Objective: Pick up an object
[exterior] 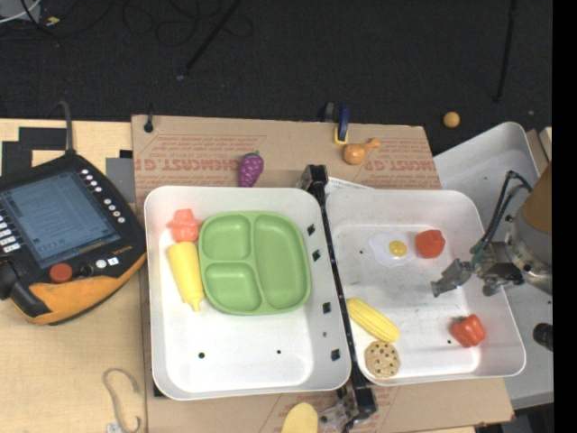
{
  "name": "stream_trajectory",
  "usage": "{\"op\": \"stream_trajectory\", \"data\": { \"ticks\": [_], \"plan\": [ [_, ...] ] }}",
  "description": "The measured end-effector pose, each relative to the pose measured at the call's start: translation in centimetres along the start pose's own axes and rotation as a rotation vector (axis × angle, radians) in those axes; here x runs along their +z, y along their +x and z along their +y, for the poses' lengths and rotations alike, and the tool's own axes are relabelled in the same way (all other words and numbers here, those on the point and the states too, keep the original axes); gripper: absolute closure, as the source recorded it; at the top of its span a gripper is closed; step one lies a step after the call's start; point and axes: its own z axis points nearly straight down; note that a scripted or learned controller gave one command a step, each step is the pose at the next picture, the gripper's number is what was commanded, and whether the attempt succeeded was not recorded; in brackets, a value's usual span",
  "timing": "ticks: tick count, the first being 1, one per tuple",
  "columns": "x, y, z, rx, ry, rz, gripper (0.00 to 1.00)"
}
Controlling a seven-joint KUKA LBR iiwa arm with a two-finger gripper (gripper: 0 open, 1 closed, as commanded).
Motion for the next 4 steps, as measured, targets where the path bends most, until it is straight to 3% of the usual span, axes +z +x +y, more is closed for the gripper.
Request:
{"op": "stream_trajectory", "data": {
  "ticks": [1, 3, 4],
  "plan": [
    [-0.7, 0.0, 0.3, -0.002, -0.012, -0.002, 0.00],
    [11.0, 0.4, 0.7, -0.004, -0.008, -0.001, 0.00],
    [9.8, 0.1, 0.7, 0.002, -0.011, -0.001, 1.00]
  ]
}}
